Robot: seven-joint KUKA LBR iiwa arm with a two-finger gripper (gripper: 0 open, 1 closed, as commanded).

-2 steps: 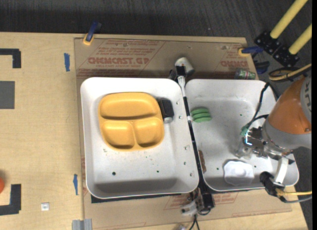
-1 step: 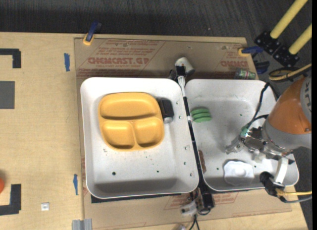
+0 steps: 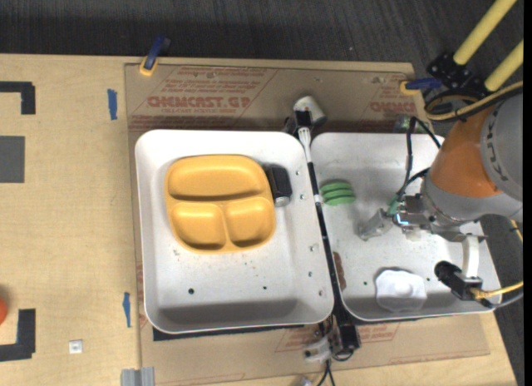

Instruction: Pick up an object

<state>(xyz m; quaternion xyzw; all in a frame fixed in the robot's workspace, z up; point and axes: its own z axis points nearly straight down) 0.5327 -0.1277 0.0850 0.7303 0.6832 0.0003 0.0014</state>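
Note:
The right bin (image 3: 357,289) holds a green ridged object (image 3: 337,193) near its back left and a white rounded object (image 3: 400,288) near its front edge. My gripper (image 3: 374,224) hangs low over the middle of this bin. It is to the right of and a little nearer than the green object, and above the white one. Nothing shows in its grasp. The left bin (image 3: 224,293) holds a yellow divided tray (image 3: 221,201) with a small black object (image 3: 278,184) against its right side.
The grey arm with its orange band (image 3: 462,168) covers the right bin's right side, and cables trail from it near the front right corner (image 3: 478,291). A central ridge (image 3: 320,226) divides the bins. Yellow poles (image 3: 490,18) stand at the back right.

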